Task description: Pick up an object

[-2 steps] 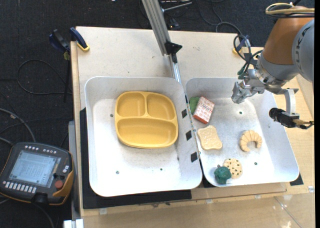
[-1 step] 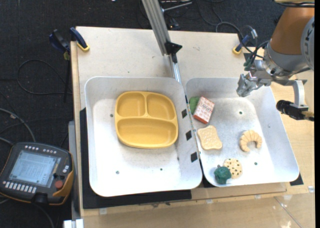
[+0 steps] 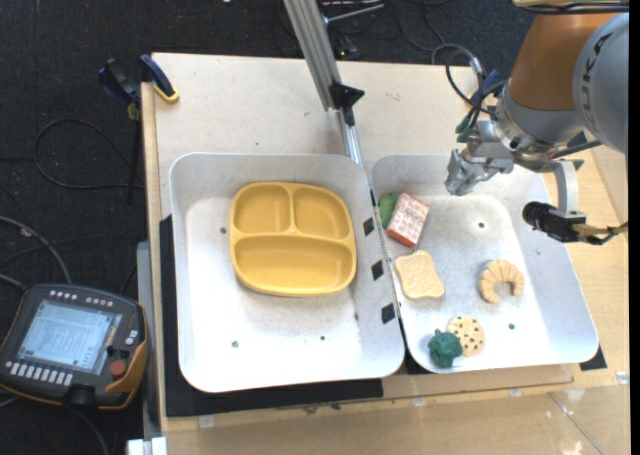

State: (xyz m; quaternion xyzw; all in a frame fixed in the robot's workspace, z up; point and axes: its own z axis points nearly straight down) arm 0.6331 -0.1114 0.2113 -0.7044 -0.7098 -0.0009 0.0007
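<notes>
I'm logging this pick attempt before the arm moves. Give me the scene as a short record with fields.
left bin: yellow divided plate
right bin: red carton, toast slice, croissant, cookie, broccoli, a green item at the carton's left
gripper: over the right bin's far edge, nothing seen held
arm: enters from the right

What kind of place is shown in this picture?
Most likely a robotics lab test bench. A grey and orange robot arm reaches over two white bins, a teach pendant lies on the dark carpet, and the right bin holds toy food such as a croissant and a toast slice.
</notes>
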